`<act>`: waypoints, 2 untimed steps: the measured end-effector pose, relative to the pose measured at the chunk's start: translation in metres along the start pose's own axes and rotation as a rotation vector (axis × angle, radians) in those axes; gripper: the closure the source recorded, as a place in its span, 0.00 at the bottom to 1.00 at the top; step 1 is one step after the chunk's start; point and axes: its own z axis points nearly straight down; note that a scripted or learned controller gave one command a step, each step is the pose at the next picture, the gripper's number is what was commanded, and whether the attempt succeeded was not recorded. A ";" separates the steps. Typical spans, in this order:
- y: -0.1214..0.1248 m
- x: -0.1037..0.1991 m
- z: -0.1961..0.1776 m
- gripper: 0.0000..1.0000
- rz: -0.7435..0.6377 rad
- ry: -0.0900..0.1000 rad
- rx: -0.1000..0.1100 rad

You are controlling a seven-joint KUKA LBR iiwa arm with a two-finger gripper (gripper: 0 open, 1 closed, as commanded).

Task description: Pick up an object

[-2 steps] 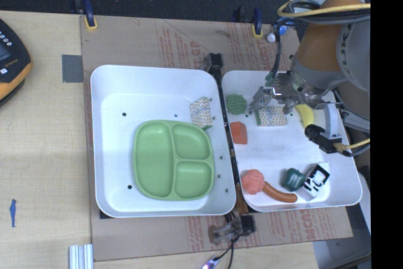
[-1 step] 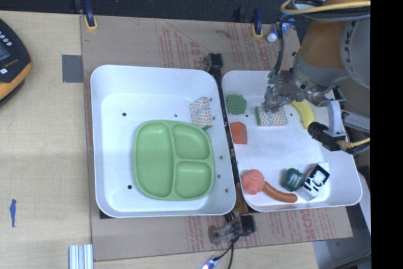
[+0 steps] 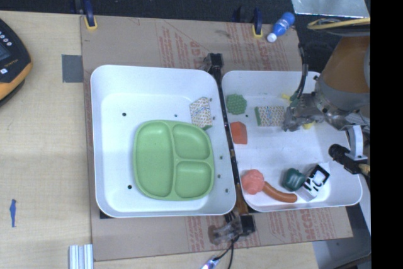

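My gripper (image 3: 291, 123) hangs low over the right bin (image 3: 277, 154) near its back right, just right of a green patterned packet (image 3: 271, 115). The grey arm comes in from the right, with its orange band (image 3: 345, 63) above the wrist. In this bin also lie a green round piece (image 3: 236, 103), an orange block (image 3: 238, 133), a pink ball (image 3: 253, 181), an orange sausage-shaped piece (image 3: 279, 193), a dark green object (image 3: 293, 179) and a black-and-white object (image 3: 315, 181). I see nothing lifted off the bin floor.
The left bin (image 3: 113, 135) holds a green divided plate (image 3: 173, 159) and a small patterned packet (image 3: 201, 112) at its back right. A blue-capped bottle (image 3: 280, 27) lies behind the bins. A yellow-black device (image 3: 9, 63) sits at the far left.
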 end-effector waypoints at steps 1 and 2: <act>-0.031 -0.009 -0.011 1.00 -0.001 0.001 0.000; -0.031 -0.009 -0.011 0.00 0.000 0.001 0.000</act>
